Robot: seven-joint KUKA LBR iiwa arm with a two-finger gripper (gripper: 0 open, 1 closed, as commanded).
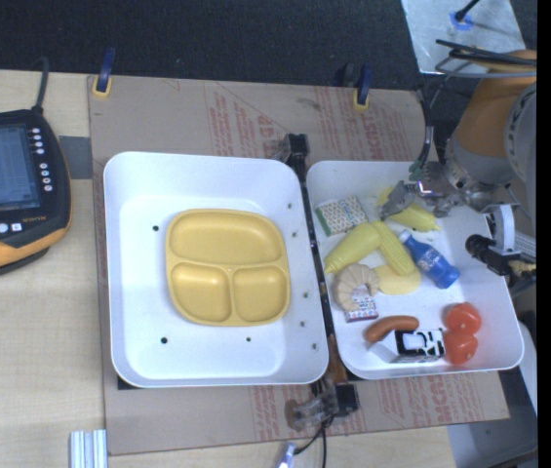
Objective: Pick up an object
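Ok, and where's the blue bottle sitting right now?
The blue bottle lies tilted in the right bin, toward its upper middle, just right of the yellow corn cob and up-left of the red tomato.

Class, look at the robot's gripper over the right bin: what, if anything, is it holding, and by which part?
It cannot be told: the gripper sits low at the right bin's far edge, near the corn cob, with no object visibly gripped.
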